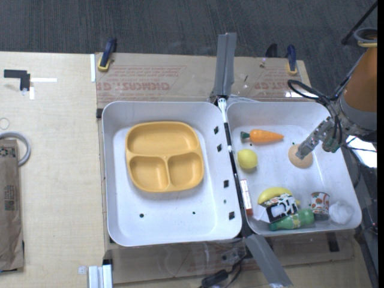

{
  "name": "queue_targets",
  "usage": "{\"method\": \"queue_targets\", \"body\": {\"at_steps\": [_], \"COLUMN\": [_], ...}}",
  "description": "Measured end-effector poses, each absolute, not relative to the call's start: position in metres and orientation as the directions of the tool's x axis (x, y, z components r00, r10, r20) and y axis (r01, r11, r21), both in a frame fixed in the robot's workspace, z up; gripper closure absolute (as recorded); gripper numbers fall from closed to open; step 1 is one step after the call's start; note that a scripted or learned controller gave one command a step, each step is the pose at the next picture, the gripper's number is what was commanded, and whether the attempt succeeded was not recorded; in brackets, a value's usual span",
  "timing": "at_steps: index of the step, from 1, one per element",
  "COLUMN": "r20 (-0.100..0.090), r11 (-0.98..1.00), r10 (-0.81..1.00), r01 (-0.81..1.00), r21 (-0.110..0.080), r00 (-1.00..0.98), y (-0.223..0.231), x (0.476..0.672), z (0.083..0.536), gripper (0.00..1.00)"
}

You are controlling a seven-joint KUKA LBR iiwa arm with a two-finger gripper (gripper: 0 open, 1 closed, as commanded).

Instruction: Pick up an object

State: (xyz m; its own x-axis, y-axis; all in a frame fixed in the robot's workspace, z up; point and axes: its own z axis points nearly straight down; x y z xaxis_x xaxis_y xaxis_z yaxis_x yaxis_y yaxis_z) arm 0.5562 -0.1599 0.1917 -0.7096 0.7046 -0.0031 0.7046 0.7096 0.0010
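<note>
My gripper (303, 152) reaches in from the right and hangs over the right bin (336, 179), its tip right at a round tan disc (300, 158) near the bin's right side. An orange carrot (264, 137) lies at the back of this bin, with a yellow lemon (247, 159) just in front of it. Along the front lie a banana (273, 194), a black-and-white item (281, 207), a green bottle (294, 221), a small patterned cup (320, 201) and a clear crumpled piece (340, 212).
The left bin (120, 203) holds a yellow divided plate (164, 156). A grey divider bar (225, 68) rises between the bins at the back. Blue clamps (108, 53) hold cardboard behind the bins. A brown bag (9, 203) lies at the far left.
</note>
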Motion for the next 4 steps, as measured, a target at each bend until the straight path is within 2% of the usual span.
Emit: {"method": "queue_targets", "body": {"at_steps": [1, 2, 3, 4], "r20": [-0.002, -0.002, -0.002, -0.004], "r11": [0.14, 0.139, 0.252, 0.255], "r10": [0.99, 0.99, 0.968, 0.967], "r01": [0.99, 0.99, 0.968, 0.967], "r21": [0.0, -0.001, 0.001, 0.001], "r00": [-0.14, -0.139, -0.252, -0.255], "y": [-0.14, -0.14, -0.118, -0.118], "x": [0.576, 0.576, 0.609, 0.609], "z": [0.198, 0.198, 0.092, 0.101], "gripper": [1.0, 0.0, 0.0, 1.0]}}
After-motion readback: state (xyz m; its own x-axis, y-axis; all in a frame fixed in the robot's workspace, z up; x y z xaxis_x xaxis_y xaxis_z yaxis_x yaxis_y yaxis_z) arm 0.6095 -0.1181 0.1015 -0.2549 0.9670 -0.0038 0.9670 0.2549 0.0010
